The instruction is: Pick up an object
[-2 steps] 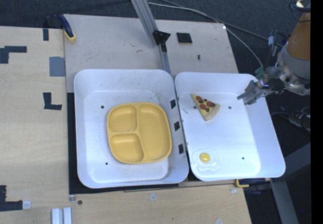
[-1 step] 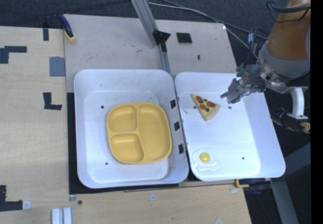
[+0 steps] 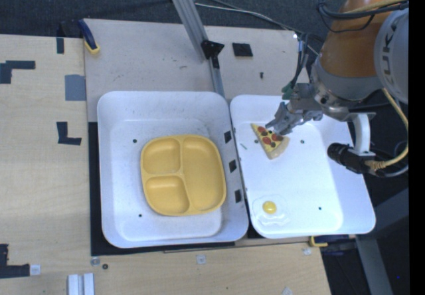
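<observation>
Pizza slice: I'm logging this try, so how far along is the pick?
Done: the gripper has reached the right bin and sits at the pizza slice. In hand: closing in on it; a grasp can't be confirmed. Left: lifting it, since the slice lies on the bin floor. The fried egg is untouched.

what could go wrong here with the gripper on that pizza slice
1. The gripper meets the flat pizza slice at its upper edge, so it may slip off or only nudge it.
2. The slice lies close to the right bin's left wall; a push could jam it there.
3. The fried egg lies lower in the same bin and seems out of the way.
</observation>
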Controlling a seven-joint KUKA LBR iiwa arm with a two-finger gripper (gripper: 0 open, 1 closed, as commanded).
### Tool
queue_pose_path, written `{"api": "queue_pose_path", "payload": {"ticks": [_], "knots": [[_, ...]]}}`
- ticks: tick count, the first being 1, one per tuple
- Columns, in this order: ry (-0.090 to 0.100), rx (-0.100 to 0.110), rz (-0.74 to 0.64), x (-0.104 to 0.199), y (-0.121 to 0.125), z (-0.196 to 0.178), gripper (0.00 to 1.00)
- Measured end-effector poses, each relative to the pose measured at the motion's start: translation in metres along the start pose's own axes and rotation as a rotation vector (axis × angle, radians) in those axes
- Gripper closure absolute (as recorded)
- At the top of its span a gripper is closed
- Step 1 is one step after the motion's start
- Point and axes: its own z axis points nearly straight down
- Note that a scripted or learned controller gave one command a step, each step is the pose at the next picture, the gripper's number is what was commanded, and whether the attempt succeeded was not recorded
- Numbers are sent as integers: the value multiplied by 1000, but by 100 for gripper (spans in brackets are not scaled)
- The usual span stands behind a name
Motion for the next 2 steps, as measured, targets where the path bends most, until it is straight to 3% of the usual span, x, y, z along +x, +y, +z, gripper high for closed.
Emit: {"api": "queue_pose_path", "payload": {"ticks": [1,2], "knots": [[-1,2,0,59,8,15,100],[-1,3,0,113,-2,31,100]]}}
